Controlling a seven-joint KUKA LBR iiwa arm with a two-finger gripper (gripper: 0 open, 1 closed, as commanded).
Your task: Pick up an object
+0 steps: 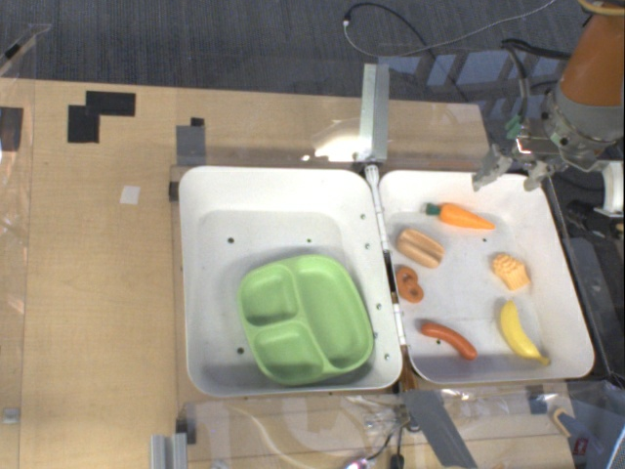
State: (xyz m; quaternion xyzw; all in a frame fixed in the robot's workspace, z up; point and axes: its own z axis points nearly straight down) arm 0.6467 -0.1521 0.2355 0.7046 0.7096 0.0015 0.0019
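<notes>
The tool (512, 172) hangs over the far right corner of the right bin (571, 291), just inside its far rim, with its two fingers spread apart and nothing between them. The grey arm with its orange band (598, 59) comes in from the right above that corner.

Six toy foods lie in the right bin, all apart from one another. A carrot (459, 217) lies nearest the tool, across the far part of the bin, with bare floor on its far side up to the rim. A hot dog bun (420, 247) sits nearer the dividing edge, and a small donut (407, 283) lies close against that edge, leaving little room on its left. A bread piece (511, 271) sits right of centre with open floor all round it. A sausage (449, 339) and a banana (521, 332) lie toward the near rim, the banana close to the near right corner.

The left bin (210, 223) holds a green divided plate (305, 318), set toward its near right corner, with wide bare floor along its far and left sides. The tabletop (88, 291) stretches open to the left.
</notes>
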